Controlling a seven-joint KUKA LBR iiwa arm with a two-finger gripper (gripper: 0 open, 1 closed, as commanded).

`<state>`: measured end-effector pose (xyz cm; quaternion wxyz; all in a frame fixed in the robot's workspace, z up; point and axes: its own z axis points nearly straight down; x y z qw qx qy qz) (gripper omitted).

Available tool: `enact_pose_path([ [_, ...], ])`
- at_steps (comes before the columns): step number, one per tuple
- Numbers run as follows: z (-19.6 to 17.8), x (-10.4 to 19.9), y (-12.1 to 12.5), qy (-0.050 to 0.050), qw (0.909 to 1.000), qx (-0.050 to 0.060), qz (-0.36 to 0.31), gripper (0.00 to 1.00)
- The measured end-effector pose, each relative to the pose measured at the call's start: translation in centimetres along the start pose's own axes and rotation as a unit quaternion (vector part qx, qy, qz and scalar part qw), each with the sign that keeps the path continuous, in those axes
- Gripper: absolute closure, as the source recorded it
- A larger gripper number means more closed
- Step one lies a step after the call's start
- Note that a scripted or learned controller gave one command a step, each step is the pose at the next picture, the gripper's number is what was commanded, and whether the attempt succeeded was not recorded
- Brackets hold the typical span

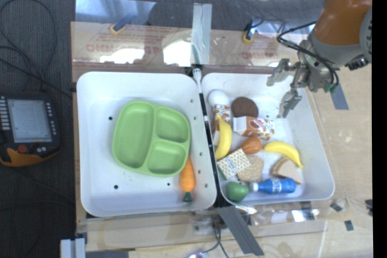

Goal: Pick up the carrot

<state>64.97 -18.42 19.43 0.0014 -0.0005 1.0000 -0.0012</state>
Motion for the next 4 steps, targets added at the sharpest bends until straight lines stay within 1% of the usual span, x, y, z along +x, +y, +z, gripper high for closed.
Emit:
enact_pose_path([
  [1, 6.0, 5.3, 5.1, 0.003, 0.9952, -0.002, 0.098, 0.0],
  [2, 10.2, 10.7, 9.0, -0.008, 0.988, -0.001, 0.155, 0.0],
  [3, 9.0, 10.4, 9.1, -0.012, 0.988, 0.0, 0.154, 1.0],
  [4, 0.9, 13.2, 12.1, -0.001, 0.9964, -0.001, -0.085, 1.0],
])
